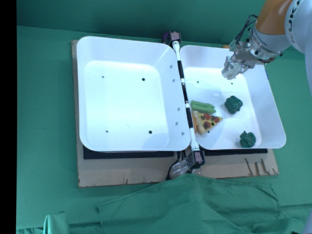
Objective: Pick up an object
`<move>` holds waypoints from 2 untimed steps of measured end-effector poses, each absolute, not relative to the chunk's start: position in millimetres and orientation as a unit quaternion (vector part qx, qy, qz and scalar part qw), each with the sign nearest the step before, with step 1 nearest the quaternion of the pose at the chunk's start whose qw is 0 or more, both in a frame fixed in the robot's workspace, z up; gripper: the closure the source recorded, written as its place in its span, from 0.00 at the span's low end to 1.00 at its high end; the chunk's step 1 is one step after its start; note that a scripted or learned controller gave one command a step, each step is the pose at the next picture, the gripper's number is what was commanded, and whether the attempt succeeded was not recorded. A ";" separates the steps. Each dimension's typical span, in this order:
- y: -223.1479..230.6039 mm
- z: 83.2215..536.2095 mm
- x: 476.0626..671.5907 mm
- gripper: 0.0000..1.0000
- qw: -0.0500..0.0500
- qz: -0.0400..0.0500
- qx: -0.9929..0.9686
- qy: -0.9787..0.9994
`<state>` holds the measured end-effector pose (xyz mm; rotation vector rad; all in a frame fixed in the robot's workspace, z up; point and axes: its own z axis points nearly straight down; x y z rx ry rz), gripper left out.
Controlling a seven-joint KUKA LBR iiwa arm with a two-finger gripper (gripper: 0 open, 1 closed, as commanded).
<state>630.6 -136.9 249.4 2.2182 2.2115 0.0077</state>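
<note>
Within the right shallow white plastic bin (273, 126) lie two dark green toy peppers (233, 104), one pizza slice (204, 122) and one green bean pod (203, 106). Above that bin's far end hangs the grey tool (231, 69), holding nothing; whether it is apart or together I cannot tell.

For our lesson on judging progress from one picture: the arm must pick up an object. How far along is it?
Done: nothing looks picked up. The pizza slice, green pod and two green peppers all lie in the right bin.

In hand: the gripper hangs over that bin's far part, with nothing visible in its jaws.

Left: come down on one item, grasp it and lift it.
</note>
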 end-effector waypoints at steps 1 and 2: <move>-137.8 316.9 631.9 1.00 0.005 0.003 0.708 0.706; -139.3 377.3 643.0 1.00 0.006 0.003 0.708 0.706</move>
